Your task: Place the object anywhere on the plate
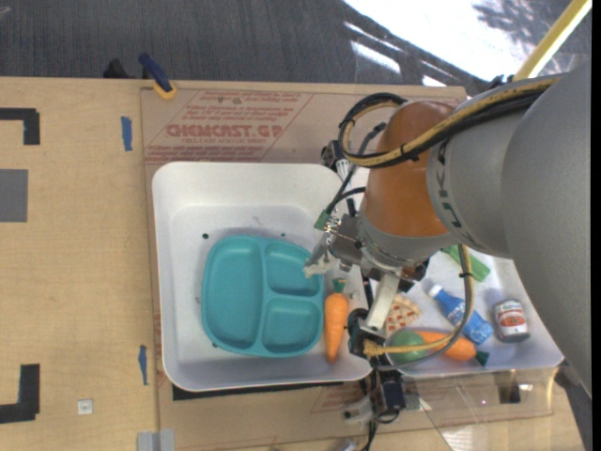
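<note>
The arm (488,177) entered from the right of the frame, its grey body and orange band covering much of the upper right. The gripper (362,332) hung low and right of centre, over the boundary between the two white bins. Whether it was open or closed could not be determined from this view, and nothing could be confirmed in its grasp.

The left bin (178,214) occupied the centre of the frame. It contained a teal plate (258,294) with three compartments, lying flat in the lower half of the bin. A toy carrot (334,325) stood roughly on end just beside the plate's right edge, at the lower right corner of the left bin. It was close to the gripper's left side; contact between the two could not be confirmed. The carrot was not on the plate.

The right bin (540,350) lay at the lower right, partly hidden by the arm. It contained a pizza slice (402,314), a green-and-orange item (437,346), a blue tube (460,313), a small can (512,319) and a green item (474,263). Cables (362,130) looped above the wrist. A cardboard sheet (225,125) lay under the bins on the wooden bench (66,280).
</note>
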Controlling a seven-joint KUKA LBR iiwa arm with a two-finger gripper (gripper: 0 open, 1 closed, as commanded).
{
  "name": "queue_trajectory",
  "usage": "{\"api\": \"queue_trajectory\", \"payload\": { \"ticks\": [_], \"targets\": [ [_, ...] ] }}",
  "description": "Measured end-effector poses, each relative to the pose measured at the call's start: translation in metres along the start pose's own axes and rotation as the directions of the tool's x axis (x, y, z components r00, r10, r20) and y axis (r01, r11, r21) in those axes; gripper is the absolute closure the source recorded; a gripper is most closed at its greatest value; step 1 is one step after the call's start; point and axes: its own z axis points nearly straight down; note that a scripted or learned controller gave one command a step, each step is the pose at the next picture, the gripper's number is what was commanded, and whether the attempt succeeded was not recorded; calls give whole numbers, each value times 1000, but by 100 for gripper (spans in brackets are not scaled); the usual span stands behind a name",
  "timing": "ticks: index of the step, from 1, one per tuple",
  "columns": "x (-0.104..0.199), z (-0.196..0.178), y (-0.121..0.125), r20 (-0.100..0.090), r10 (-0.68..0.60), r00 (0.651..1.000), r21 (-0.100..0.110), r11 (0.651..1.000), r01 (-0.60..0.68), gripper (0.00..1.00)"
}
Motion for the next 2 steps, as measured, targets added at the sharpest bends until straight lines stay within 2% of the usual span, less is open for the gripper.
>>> {"api": "queue_trajectory", "payload": {
  "ticks": [1, 2],
  "targets": [
    [1, -8, 0, 1, -1, 1000, 2, 1000, 1, 100],
    [2, -16, 1, 3, 0, 1000, 5, 1000, 0, 100]
  ]
}}
